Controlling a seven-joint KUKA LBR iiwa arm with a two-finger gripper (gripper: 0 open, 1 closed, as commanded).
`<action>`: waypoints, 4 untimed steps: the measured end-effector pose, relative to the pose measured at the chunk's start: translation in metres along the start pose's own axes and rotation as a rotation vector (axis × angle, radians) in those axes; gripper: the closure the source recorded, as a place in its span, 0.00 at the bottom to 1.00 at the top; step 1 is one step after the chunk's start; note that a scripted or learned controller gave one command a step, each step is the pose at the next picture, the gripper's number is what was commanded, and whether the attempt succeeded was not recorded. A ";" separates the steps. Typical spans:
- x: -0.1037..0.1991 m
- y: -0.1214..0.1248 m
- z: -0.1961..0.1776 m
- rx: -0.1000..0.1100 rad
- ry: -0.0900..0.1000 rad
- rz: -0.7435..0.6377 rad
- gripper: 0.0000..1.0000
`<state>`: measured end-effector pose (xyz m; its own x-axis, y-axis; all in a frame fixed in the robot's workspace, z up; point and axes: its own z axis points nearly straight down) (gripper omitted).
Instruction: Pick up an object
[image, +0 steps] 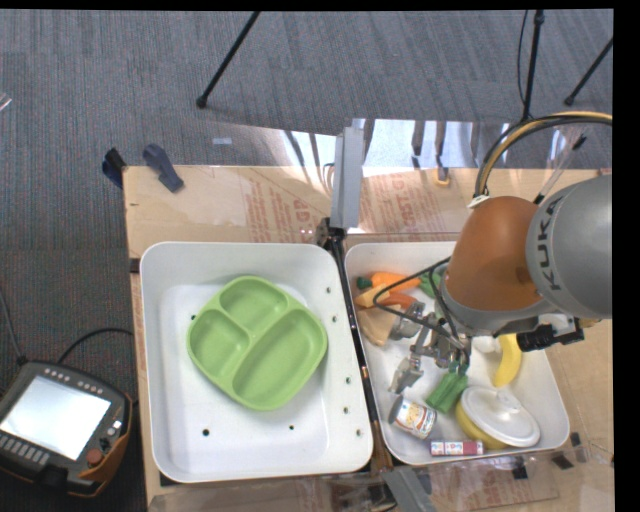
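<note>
Green plastic is what stands out: a lime plate (258, 342) with three compartments lies flat in the left bin (170, 270), tilted diagonally, nothing seen on it.

The right bin (556, 400) is crowded w/ small items. An orange carrot-like piece (388, 283) w/ a green end is seen at the upper left corner, and a tan wooden piece (373, 326) lies just below it against the bin's left wall. A dark green block (447, 391) sits near the middle, slanted, just beside the gripper (418, 362). A small can (414, 417) w/ a red-and-white label lies on its side near the front, approx. below the gripper. A white round lid (498, 417) w/ a knob rests at the front right, partly over a yellow curved piece (469, 428). A banana (508, 362) — yellow, upright along its length — is seen beside the arm (510, 265). A thin red-and-white tube (456, 448) lies along the front edge.

The arm's orange-brown band covers the bin's upper right. The gripper is lowered into the bin's middle, over the clutter between the wooden piece and the green block. Metal fingers (404, 374) point down-left — how far apart they are can't be told, and nothing is clearly seen between them.

A handheld screen (55, 420) rests on the floor at lower left.
</note>
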<state>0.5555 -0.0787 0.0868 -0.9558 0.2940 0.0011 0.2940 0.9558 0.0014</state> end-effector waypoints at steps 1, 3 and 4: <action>-0.073 0.006 -0.001 0.001 -0.001 0.038 0.00; -0.076 -0.085 -0.002 -0.001 -0.005 -0.122 0.00; -0.052 0.001 -0.001 -0.002 -0.002 -0.238 0.00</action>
<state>0.6051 -0.0932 0.0875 -0.9982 0.0606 -0.0012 0.0606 0.9982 0.0030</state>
